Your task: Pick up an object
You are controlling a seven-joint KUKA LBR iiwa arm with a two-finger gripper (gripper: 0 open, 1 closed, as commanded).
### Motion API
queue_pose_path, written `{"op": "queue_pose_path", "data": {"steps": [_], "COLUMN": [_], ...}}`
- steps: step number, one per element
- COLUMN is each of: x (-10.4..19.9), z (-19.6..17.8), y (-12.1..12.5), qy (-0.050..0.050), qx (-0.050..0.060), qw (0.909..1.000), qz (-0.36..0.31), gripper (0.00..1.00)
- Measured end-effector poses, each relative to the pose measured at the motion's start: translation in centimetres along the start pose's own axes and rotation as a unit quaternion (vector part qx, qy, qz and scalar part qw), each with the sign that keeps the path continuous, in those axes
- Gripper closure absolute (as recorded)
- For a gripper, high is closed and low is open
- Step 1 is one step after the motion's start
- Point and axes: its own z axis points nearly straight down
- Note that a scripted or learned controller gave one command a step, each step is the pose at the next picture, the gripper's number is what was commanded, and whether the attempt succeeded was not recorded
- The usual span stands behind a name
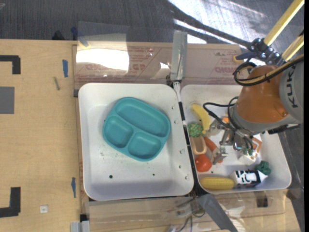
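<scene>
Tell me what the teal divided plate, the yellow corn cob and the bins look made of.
Teal divided plate: likely molded plastic, matte, uniform color, rounded compartment ridges. Yellow corn cob: probably toy plastic or rubber, smooth, slightly shiny; too small to be sure. Left bin and right bin: seemingly thin white plastic, faintly glossy, rounded corners, with dark specks on the left one's floor.

Arm hides right bin (partly), cropped rightward.

Matt teal plastic plate, wood bench

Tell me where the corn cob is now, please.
The corn cob lies in the right bin, along its near edge, just below the tomato and left of the black-and-white toy.
</scene>
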Motion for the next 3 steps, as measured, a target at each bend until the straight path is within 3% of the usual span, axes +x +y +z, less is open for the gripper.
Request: {"op": "queue_pose_path", "data": {"steps": [1, 2, 3], "x": [1.1, -0.3, 2.6], "z": [0.0, 0.0, 0.0], "y": [-0.7, -1.2, -0.8], "qy": [0.0, 0.002, 0.001], "qx": [0.001, 0.0, 0.0], "qw": [0.996, 0.9742, 0.9614], "qz": [0.09, 0.226, 0.275], "gripper": [0.0, 0.0, 0.0]}}
